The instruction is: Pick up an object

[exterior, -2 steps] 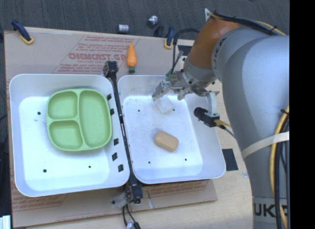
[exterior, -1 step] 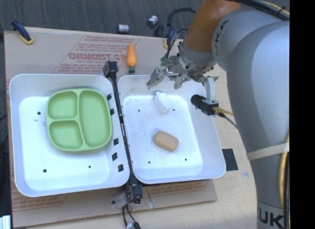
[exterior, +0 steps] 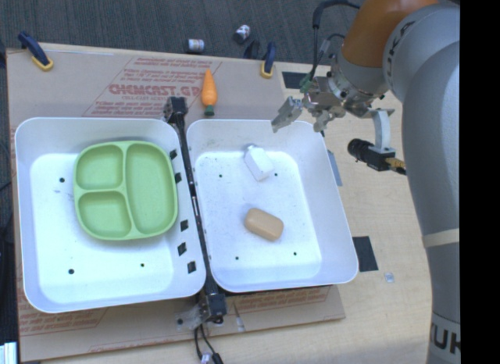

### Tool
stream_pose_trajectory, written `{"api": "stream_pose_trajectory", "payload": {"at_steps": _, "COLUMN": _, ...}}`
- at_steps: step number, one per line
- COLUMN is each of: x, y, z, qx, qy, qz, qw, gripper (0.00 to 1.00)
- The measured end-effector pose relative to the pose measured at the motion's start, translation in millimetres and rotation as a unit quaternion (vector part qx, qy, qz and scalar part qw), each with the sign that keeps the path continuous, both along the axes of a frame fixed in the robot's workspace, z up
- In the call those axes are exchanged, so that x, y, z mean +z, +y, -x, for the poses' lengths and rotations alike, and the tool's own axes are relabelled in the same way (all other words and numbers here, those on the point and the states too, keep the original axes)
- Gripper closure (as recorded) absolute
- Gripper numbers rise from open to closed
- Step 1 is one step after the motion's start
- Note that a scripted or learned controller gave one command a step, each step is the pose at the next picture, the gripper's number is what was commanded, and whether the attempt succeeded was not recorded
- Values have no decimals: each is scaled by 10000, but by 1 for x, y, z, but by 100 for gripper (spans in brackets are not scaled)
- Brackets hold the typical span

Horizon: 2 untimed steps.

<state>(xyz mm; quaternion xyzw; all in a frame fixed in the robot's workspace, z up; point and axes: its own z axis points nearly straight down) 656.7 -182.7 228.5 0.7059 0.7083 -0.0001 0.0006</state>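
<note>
Two objects lie in the right bin (exterior: 332, 198). One is a small white block (exterior: 258, 162) near its far side, and the other is a tan, bread-like lump (exterior: 264, 224) near its middle. My gripper (exterior: 298, 123) hangs over the bin's far right corner, up and to the right of the white block. It is open, and nothing sits between its fingers. The grey arm with its orange band comes in from the upper right.
A green divided plate (exterior: 125, 189) lies in the left bin (exterior: 31, 276). An orange carrot-shaped toy (exterior: 208, 89) rests on the cardboard behind the bins. Blue clamps (exterior: 268, 59) hold the cardboard's far edge. A black divider strip (exterior: 187, 198) runs between the bins.
</note>
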Motion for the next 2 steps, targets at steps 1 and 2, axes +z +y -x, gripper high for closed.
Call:
{"api": "stream_pose_trajectory", "payload": {"at_steps": 1, "x": -56, "y": 27, "z": 1, "qx": 16, "qy": 26, "qz": -7, "qw": 10000, "gripper": 0}}
{"api": "stream_pose_trajectory", "payload": {"at_steps": 2, "x": -36, "y": 116, "z": 0, "qx": 24, "qy": 22, "qz": -8, "qw": 10000, "gripper": 0}}
